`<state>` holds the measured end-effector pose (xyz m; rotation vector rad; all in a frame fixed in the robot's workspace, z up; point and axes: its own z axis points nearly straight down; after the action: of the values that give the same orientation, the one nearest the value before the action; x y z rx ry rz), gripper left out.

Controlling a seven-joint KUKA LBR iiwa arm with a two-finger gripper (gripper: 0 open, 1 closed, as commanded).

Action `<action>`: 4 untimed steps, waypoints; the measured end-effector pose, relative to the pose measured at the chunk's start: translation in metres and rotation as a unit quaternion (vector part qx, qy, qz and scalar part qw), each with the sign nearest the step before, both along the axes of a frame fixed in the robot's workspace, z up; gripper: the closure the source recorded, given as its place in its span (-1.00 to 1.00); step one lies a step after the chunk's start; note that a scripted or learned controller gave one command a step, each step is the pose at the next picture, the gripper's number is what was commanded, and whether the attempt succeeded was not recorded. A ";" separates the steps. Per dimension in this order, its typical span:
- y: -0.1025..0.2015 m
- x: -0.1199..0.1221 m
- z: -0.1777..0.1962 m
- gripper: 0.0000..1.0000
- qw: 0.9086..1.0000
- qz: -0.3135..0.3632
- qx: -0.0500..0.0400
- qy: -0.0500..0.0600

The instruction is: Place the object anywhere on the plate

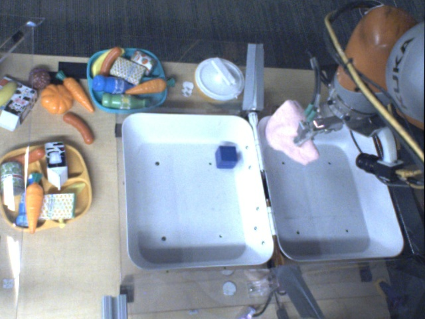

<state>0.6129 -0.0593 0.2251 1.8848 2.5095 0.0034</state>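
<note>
Gripper (307, 130), finger state indeterminable, sits against flat round pink plate (289, 138), tilted in right white bin (345, 244). Small blue cube (227, 156) lies in left white bin (166, 244).

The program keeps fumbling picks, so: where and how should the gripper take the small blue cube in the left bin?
Grip the small blue cube across two opposite flat side faces, coming straight down from above. It sits alone on the left white bin's floor, apart from the walls, so its sides look free.
</note>
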 end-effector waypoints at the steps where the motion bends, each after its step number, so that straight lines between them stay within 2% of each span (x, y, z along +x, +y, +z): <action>1: 0.049 0.009 -0.008 1.00 0.980 0.201 -0.001 -0.001; 2: 0.090 0.018 -0.006 1.00 0.920 0.391 -0.001 -0.002; 3: 0.138 0.019 0.005 1.00 0.824 0.567 -0.002 -0.002; 4: 0.191 0.015 0.001 1.00 0.799 0.601 -0.002 -0.002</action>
<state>0.6284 0.1321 0.2259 -0.0027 3.1342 0.0047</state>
